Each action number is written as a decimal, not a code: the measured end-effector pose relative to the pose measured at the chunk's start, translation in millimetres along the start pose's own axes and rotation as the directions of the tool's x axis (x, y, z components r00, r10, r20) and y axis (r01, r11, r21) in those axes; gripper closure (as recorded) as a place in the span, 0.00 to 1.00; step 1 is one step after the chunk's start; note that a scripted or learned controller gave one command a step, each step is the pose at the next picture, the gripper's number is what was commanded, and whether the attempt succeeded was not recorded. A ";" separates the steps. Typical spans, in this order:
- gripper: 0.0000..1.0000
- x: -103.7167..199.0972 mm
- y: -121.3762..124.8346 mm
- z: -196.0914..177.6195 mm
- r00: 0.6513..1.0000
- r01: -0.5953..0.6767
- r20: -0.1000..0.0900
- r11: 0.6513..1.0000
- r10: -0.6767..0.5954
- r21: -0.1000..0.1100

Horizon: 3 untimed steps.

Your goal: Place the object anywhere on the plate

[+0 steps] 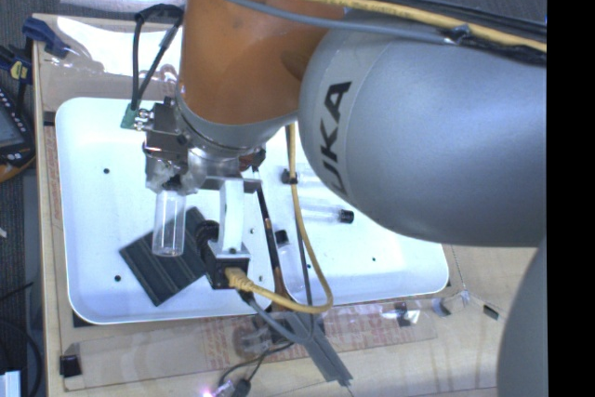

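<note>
A black ribbed flat slab [160, 271] lies tilted in the front of the left white bin [79, 200]. My gripper [169, 226], clear and pale, points down over the slab's far edge; whether it touches the slab I cannot tell. Nothing shows held in it. The big grey and orange arm [372, 107] covers the upper middle and right of the camera view and hides much of both bins.
A clear tube with a black cap [327, 215] lies in the right bin [409, 270], close to the divide. A thin dark rod [270, 232] runs along the inner edge of the left bin. Dark gear [14, 121] sits off the bench's left edge.
</note>
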State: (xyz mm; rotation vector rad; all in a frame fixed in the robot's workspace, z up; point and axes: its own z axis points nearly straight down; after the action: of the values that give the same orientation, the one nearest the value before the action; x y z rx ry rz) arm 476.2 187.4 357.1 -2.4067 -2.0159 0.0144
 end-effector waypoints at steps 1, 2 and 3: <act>1.00 -43.6 29.3 -84.0 0.953 0.304 -0.003 0.953 -0.304 -0.007; 1.00 23.1 -4.0 40.3 0.999 0.049 0.001 0.999 -0.049 0.000; 1.00 11.3 -1.0 -55.5 0.752 -0.659 -0.008 0.752 0.659 -0.005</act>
State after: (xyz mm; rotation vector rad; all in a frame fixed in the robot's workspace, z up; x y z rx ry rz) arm 477.6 199.0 412.6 -2.9678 -1.0410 -0.0007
